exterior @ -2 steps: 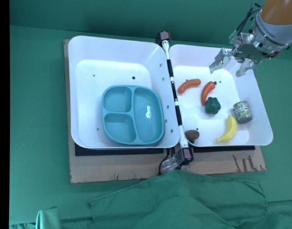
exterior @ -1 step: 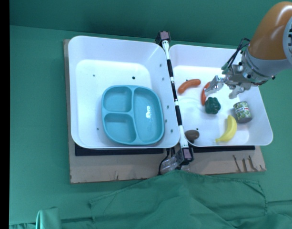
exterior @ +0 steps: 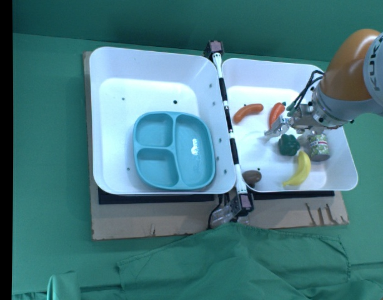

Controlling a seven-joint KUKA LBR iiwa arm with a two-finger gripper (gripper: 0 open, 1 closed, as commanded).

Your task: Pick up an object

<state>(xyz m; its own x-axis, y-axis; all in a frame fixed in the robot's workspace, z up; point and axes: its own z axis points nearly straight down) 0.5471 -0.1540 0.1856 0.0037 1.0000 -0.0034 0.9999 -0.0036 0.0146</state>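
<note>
The right bin (exterior: pixel 341 174) holds several small toys: an orange sausage (exterior: pixel 248 112), a red-orange chili or carrot (exterior: pixel 276 114), a dark green piece (exterior: pixel 288 145), a yellow banana (exterior: pixel 298 169), a brown lump (exterior: pixel 252 177) and a small grey jar (exterior: pixel 318 147). My gripper (exterior: pixel 280 127) hangs low over this bin, just right of the chili and above the dark green piece. Its silvery fingers (exterior: pixel 275 129) point left with nothing visible between them.
The left bin (exterior: pixel 116 67) carries a teal three-compartment plate (exterior: pixel 174 150). A black-and-white rod (exterior: pixel 228 124) runs along the seam between the bins. Green cloth (exterior: pixel 241 261) lies bunched at the bench front. The arm (exterior: pixel 357 74) comes in from the right.
</note>
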